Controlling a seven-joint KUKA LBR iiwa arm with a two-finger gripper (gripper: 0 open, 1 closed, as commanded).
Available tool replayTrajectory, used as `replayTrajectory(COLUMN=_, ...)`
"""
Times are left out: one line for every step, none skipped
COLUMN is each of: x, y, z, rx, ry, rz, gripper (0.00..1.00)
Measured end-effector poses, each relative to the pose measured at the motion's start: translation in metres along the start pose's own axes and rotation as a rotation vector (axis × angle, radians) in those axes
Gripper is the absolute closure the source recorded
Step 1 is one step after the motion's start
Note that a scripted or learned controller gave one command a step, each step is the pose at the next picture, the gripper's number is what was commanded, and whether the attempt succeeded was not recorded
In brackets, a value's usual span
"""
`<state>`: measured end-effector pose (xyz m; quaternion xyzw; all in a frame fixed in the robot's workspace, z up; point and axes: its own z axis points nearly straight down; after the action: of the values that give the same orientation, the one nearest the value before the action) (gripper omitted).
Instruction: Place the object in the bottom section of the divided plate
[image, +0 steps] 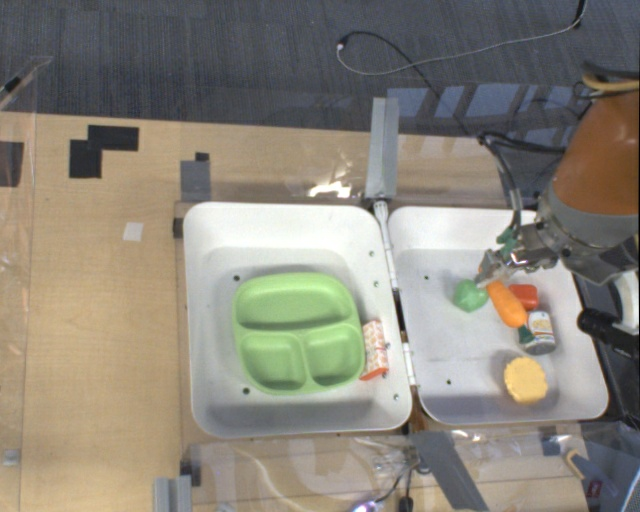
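Object not specified by the task; the likeliest candidate is the green lump (467, 295), lying in the right bin (440, 395) near its upper middle. The gripper (503, 258) hangs just above and to the right of it, near but apparently not touching; whether it is spread or closed cannot be told at this angle. Nothing is seen held. Just right of the lump lies an orange carrot-like piece (508, 305), its long axis slanting down to the right, with a red item (525, 294), a small can (539, 332) and a yellow round piece (525, 380) beyond. The divided plate (297, 332) sits well apart in the left bin (205, 300); a small packet (374, 350) rests against its right rim. In my judgement, the approach turns on a short move down and left.
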<state>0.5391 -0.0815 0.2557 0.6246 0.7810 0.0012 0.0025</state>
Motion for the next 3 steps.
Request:
replayTrajectory(x=0.067, y=0.000, z=0.071, rx=0.002, ry=0.002, rz=0.022, gripper=1.00)
replayTrajectory(x=0.149, y=-0.005, z=0.071, rx=0.001, ry=0.003, rz=-0.190, gripper=1.00)
replayTrajectory(x=0.148, y=-0.005, z=0.071, rx=0.001, ry=0.003, rz=-0.190, gripper=0.00)
